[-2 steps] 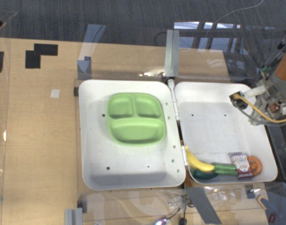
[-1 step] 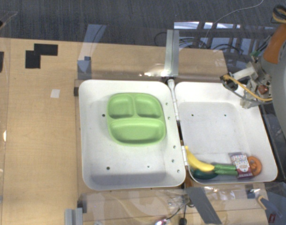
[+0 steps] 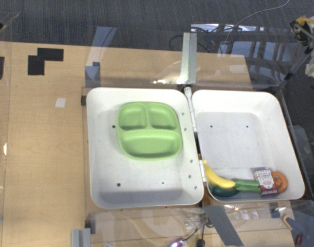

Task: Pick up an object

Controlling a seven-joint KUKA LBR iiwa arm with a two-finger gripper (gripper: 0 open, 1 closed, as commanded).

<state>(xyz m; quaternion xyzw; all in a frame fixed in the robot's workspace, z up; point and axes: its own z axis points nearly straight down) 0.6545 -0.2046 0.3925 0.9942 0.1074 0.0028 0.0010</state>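
A green divided plate (image 3: 148, 129) lies flat in the left bin (image 3: 103, 153). Along the near edge of the right bin (image 3: 244, 122) lie a yellow banana (image 3: 217, 177), a dark green object (image 3: 240, 186), a small maroon and white packet (image 3: 264, 180) and an orange round item (image 3: 279, 181), all close together.
A metal divider (image 3: 192, 133) runs between the two bins. A metal post (image 3: 189, 58) stands behind them. Black marks (image 3: 43, 59) sit on the wooden bench at far left. Cables and hardware (image 3: 198, 230) lie along the front edge.
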